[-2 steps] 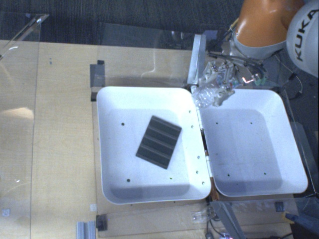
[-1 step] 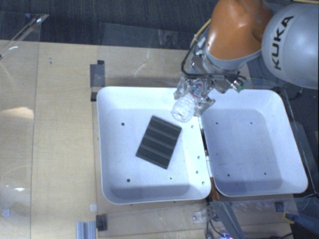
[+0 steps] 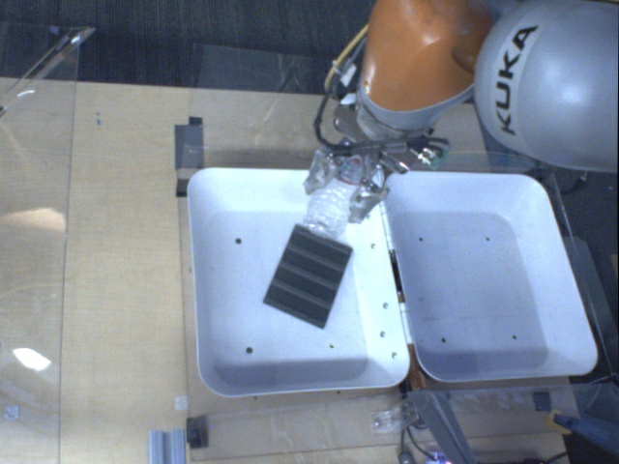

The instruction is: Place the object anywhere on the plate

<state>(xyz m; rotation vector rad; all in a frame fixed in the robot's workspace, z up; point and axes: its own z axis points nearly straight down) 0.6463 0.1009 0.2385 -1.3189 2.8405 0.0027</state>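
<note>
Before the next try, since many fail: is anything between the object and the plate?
Nothing visible. The clear object lies at the upper edge of the plate in the left bin, with the gripper right by it.

The plate (image 3: 309,275) is dark grey, almost black, with raised parallel ribs across it. It lies in the left bin (image 3: 218,288), white like the right bin (image 3: 542,288), on a pale wood-toned worktop (image 3: 106,259). The arm (image 3: 542,66) is silver-grey with black lettering and an orange band (image 3: 416,42).
</note>
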